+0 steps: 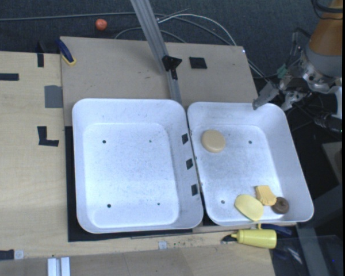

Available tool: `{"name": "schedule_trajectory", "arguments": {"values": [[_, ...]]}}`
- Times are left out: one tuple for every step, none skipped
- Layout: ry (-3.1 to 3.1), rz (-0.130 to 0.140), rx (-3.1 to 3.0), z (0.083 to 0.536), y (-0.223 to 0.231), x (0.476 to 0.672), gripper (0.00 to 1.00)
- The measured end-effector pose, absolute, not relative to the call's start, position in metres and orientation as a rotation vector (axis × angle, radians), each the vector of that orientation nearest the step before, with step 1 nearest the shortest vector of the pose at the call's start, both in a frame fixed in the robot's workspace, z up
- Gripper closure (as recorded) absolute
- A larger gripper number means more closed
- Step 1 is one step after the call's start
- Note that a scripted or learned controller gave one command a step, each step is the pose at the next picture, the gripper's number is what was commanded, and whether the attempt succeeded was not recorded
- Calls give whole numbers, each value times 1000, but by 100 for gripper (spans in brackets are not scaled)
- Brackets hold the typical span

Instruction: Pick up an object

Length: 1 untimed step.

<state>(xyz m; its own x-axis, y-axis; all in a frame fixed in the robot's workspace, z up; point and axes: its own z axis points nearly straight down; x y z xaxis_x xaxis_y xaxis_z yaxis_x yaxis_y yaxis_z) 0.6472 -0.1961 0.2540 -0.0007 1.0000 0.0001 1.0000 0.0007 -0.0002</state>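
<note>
Four objects lie in your right bin (287,140): a round tan piece (213,141) toward the far left, and a yellow oval (249,207), an orange chunk (265,195) and a brown ring (281,205) crowded in the near right corner. Your tool (273,96) hangs just beyond the bin's far right corner, carrying nothing. Reaching into that corner cluster, you risk striking the wall or nudging neighbours; the lone tan piece looks safer.

arm (326,36): cut off by the top and right edges, upper links out of frame
tool (271,96): blurred and dark against the bin corner, finger gap too small to tell
yellow object (256,238): beside the right bin's near rim, shape unclear
tabletop (17,154): cut off at left and bottom edges
</note>
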Motion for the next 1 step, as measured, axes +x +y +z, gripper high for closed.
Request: {"name": "schedule_trajectory", "arguments": {"values": [[-2234,3,-2205,201,-188,672,0]]}}
